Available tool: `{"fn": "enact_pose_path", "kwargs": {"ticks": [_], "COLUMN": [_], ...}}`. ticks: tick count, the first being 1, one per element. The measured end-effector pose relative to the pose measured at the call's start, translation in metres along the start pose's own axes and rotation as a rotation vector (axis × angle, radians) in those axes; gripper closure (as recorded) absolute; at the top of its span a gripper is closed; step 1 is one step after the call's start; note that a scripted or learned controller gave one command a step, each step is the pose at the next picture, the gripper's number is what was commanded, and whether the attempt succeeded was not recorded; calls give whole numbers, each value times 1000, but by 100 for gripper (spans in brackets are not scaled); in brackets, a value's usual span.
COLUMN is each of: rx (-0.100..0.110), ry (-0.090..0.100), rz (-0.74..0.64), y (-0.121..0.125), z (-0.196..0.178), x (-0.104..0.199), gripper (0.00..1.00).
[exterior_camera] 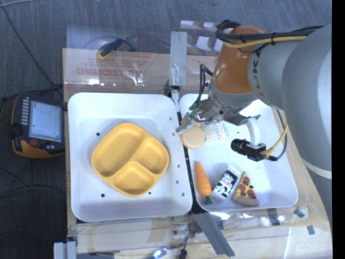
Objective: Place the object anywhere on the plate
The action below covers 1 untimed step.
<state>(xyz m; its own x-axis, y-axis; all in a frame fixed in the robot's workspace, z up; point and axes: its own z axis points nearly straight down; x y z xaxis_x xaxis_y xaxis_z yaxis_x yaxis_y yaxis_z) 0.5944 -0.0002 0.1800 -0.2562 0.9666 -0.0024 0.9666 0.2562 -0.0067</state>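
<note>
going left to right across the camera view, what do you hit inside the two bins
yellow plate → tan round piece → carrot → black and white cow toy → pizza slice

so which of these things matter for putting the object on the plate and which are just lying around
Job:
- yellow plate, left bin
- gripper
- round tan piece just below the gripper

Lying about, right bin:
- carrot
- black-and-white toy
- pizza slice

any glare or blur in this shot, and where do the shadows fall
Camera view: glare whitens the right bin near the arm; the yellow plate is evenly lit and sharp, its shadow soft along its lower edge; the arm at right looms large and slightly soft.
</note>
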Motion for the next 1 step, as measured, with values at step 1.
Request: {"fn": "enact_pose_path", "kwargs": {"ticks": [1], "rx": [0], "ry": [0], "rz": [0], "y": [0], "z": [0], "x": [0], "gripper": [0]}}
